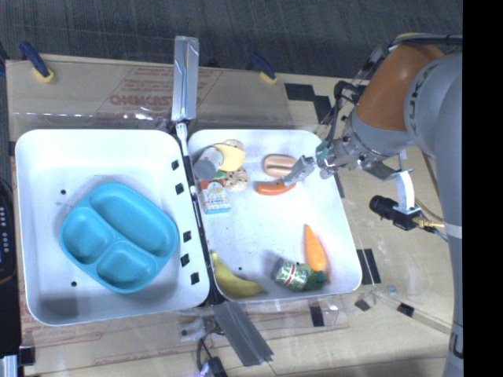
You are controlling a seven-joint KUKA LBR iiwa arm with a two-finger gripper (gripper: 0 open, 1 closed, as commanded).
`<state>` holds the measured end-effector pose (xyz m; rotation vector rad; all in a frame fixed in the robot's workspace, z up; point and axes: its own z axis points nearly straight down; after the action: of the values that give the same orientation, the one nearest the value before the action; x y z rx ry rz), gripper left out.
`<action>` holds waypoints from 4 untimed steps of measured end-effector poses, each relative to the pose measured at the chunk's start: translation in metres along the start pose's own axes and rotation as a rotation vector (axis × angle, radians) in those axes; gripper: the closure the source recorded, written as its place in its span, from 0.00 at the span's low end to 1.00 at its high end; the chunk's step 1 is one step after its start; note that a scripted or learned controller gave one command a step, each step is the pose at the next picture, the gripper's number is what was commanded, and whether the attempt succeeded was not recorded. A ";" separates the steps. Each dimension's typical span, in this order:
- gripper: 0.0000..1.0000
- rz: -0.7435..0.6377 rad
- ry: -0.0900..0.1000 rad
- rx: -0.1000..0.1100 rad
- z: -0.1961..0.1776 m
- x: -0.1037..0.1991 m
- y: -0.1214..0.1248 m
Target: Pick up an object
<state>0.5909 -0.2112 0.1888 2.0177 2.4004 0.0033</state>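
The gripper (292,173) hangs low over the upper part of the right bin (259,234), its tip right at the red sausage (274,188) and just beside the bread roll (277,164); from where I stand I cannot tell whether it is released or clenched, and nothing shows plainly between its tips. Left of those, near the divider, sit a yellow slice (231,156), a grey lump (207,167), a cookie (235,181) and a small printed packet (216,201); lower down lie the carrot (314,247), a green can (295,275) touching its lower end, and a banana (234,280) along the near wall. The arm (409,93) comes in from the right, orange band showing. The left bin (47,155) holds a blue divided tray (118,234).
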 end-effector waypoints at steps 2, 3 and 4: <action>0.00 0.067 0.006 0.011 0.089 0.023 -0.073; 0.00 -0.022 0.007 -0.002 0.095 0.025 -0.107; 0.00 -0.342 0.006 0.005 0.096 0.047 -0.103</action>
<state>0.4823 -0.1824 0.0920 1.5843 2.7155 0.0016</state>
